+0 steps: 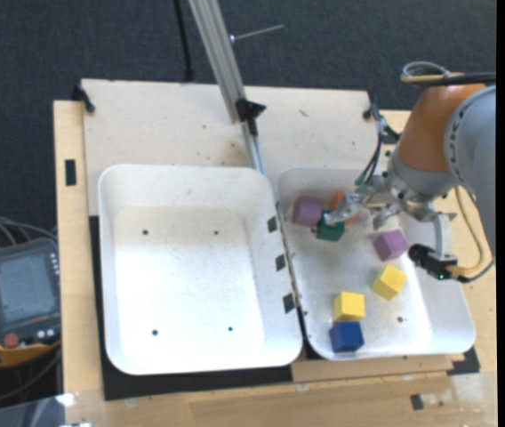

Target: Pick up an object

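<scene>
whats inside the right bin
In the right bin: two purple blocks, two yellow blocks, a blue block and a green block by the gripper. The arm covers the bin's back right corner.

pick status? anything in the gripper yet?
Done: arm is over the right bin, gripper low by the green block and a purple block. In hand: nothing visibly held. Left: grasp and lift; other purple, two yellow and blue blocks lie untouched.
</scene>
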Robot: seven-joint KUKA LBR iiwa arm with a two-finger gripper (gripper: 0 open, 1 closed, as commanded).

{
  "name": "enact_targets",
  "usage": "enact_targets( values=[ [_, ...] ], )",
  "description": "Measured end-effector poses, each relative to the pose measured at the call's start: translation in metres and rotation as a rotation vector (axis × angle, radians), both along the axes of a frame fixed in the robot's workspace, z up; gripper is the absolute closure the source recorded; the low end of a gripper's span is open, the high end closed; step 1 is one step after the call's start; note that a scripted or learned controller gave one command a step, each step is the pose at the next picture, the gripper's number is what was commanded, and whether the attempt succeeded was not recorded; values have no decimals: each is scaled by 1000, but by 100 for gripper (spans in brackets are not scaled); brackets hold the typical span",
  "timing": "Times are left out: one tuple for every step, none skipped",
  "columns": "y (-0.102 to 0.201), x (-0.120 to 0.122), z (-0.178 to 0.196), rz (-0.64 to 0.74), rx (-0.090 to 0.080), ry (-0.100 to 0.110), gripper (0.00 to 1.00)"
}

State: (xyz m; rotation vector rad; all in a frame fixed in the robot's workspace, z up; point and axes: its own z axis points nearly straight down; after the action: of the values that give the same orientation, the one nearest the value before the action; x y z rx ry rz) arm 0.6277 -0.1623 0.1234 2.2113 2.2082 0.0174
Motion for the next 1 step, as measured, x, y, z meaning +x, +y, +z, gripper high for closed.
enact_targets(
  values=[
    [-1, 2, 12, -3, 0, -7, 100]
  ],
)
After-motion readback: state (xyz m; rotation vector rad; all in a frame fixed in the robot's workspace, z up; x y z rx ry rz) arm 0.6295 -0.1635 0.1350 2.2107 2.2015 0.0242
